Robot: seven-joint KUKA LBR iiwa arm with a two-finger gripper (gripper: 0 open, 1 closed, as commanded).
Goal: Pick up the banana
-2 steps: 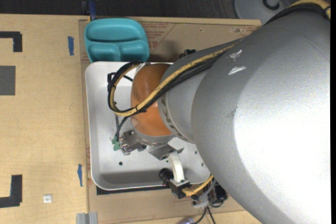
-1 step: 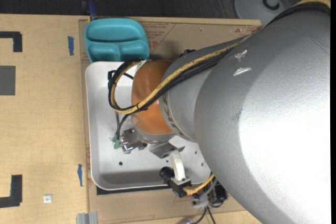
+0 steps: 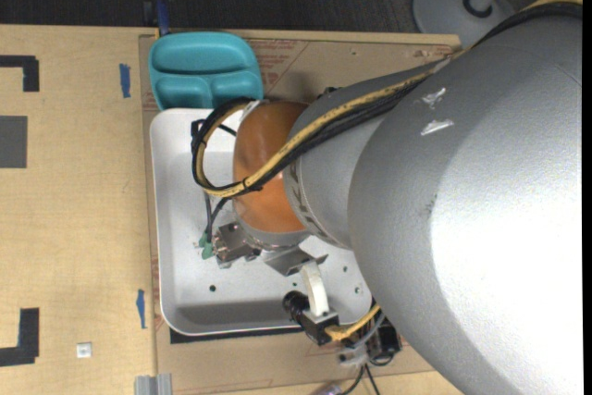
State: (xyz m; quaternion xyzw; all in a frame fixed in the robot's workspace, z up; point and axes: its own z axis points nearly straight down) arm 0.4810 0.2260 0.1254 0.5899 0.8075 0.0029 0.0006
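My grey arm comes in from the right and covers most of the white bin (image 3: 176, 199). Its orange band (image 3: 264, 176) sits over the bin's middle. Below the band the wrist points down into the bin, and the gripper (image 3: 228, 247) hangs low over the bin floor near the left-centre. A small green bit (image 3: 202, 244) shows just left of the gripper. The arm hides whatever lies on the floor beneath it.
A teal plastic object (image 3: 205, 69) lies at the bin's far end. A black-and-yellow cable (image 3: 205, 157) loops out left of the wrist. Brown cardboard with black marks (image 3: 65, 199) covers the bench to the left. A grey stand base (image 3: 453, 3) is at the top right.
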